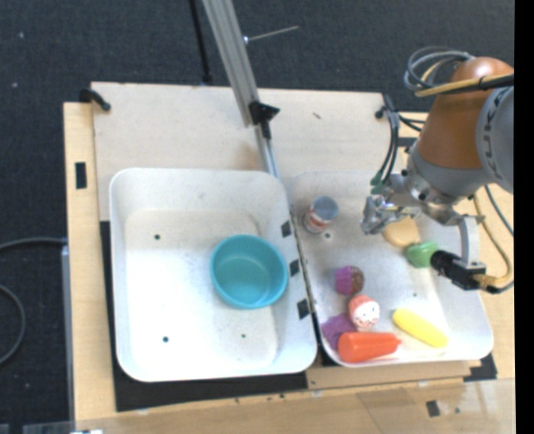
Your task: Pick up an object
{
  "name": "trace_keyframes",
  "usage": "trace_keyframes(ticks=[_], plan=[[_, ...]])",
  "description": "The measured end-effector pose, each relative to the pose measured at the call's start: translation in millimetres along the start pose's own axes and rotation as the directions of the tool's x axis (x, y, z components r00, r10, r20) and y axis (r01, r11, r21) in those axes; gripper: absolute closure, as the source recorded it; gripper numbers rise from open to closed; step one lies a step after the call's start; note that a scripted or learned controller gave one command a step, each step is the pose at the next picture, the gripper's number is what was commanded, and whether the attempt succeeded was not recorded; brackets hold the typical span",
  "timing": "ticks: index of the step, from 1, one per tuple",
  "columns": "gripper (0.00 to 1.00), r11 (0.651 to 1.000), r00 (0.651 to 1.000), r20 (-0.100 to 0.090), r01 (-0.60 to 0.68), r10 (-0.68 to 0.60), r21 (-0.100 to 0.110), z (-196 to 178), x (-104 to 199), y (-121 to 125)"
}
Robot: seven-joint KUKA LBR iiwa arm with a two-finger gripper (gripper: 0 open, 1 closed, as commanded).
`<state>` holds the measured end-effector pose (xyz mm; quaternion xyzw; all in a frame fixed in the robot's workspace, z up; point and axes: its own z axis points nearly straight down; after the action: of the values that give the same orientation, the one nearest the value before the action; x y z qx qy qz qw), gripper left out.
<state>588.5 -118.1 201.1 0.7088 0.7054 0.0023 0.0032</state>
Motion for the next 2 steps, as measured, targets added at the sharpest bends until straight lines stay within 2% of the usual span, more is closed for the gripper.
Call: trace_keyframes(ticks=[1,2], plan=[[1.0,1.0,1.0,0.001,-0.001,0.001,-0.001,-59.9,-10.0,-1.1],[1.0,1.0,1.0,-0.001,0.006,-0.006,0.004,-80.4,-10.9,0.1]])
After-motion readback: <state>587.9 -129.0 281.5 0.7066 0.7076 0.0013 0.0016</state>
